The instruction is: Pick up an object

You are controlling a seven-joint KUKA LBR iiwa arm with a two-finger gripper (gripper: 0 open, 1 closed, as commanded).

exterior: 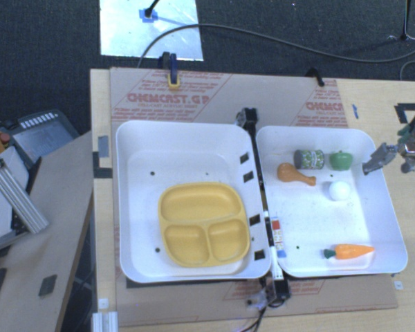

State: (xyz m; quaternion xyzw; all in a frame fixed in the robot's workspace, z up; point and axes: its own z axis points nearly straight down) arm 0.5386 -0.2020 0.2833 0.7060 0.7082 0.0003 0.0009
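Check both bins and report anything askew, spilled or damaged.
Nothing stands out. The yellow divided plate lies flat in the left bin. The can, green pepper, drumstick, white ball and carrot lie apart in the right bin.

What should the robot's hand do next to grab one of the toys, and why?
Probably slide a little left over the right bin and lower toward the green toy. The gripper sits at that bin's right rim, holding nothing, and the green toy is the closest thing to it. The can lies just beyond it, so it should come down carefully.
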